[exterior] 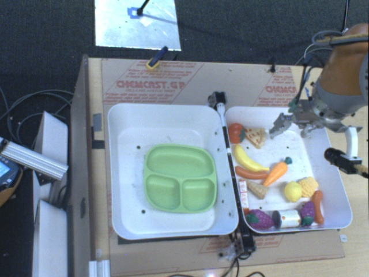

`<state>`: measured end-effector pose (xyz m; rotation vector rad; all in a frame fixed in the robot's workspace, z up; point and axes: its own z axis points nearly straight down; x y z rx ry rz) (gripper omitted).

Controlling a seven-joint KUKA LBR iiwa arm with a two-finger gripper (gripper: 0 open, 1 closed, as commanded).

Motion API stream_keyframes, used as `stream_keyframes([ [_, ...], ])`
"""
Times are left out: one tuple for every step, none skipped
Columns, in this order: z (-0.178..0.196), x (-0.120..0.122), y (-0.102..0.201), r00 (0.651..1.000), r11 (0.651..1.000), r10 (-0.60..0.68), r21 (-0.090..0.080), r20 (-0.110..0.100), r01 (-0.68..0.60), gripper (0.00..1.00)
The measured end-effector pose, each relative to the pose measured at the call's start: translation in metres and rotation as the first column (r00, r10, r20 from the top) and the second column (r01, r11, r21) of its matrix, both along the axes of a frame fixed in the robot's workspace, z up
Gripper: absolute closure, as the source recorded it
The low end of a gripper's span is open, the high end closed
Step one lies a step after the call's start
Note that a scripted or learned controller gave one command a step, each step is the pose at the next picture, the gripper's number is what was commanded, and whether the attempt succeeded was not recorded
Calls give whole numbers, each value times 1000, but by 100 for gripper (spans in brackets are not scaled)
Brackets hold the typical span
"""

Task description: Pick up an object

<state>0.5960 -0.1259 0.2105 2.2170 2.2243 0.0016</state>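
Toy carrot [275, 173], orange with green top, lies slanted; gripper [292, 126] spread, holding nothing.

Two white bins: left [124, 154], right [331, 180]. One green divided plate [180, 178]. About eleven toy foods in the right bin, including one banana [248, 157] and one carrot [275, 173].

Toy foods scattered in right bin [334, 180]: banana [247, 158], carrot [275, 173], lemon [293, 191], grapes [260, 218]
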Motion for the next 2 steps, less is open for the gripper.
stream_keyframes([
  [-126,-33,-17,1000,1000,-2,-1,0,2,0],
  [-125,38,12,1000,1000,0,0,2,0,0],
])
